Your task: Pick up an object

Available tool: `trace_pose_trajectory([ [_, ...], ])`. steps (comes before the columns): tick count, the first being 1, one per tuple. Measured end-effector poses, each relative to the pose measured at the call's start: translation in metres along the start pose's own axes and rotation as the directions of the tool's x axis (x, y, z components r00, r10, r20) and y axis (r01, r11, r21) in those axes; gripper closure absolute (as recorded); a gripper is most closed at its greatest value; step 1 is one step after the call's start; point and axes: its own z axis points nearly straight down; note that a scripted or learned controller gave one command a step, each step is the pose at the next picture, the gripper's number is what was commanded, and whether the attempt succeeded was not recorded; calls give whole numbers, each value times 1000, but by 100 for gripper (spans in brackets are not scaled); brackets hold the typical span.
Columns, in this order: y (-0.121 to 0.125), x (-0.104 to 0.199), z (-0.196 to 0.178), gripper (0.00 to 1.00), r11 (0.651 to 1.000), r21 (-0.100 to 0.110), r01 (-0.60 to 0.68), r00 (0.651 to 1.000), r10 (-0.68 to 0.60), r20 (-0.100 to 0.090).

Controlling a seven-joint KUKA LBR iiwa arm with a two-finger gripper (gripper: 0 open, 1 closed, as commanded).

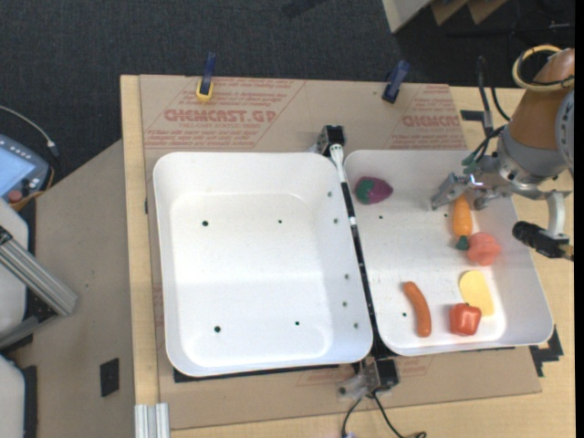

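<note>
As my gripper hangs over the right bin, fingers spread wide and holding nothing, carrot just below them, tomato beside it, sausage farther off.

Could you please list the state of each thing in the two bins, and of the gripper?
Gripper: above the right bin, over the carrot's top end.
Carrot: lying in the right bin, just below the gripper.
Purple toy: lying near the right bin's top left.
Pink toy: lying below the carrot.
Yellow piece: lying flat.
Red pepper: resting beside the yellow piece.
Sausage: lying flat.
Left bin: nothing in it.
</note>
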Motion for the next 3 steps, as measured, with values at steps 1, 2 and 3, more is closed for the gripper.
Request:
trace_pose_trajectory([
  [1,1,-1,-11,100,1000,-1,4,1000,-4,10],
  [2,-30,71,-6,100,1000,10,4,1000,-4,5],
  [3,-38,133,1,100,1000,5,4,1000,-4,9],
])
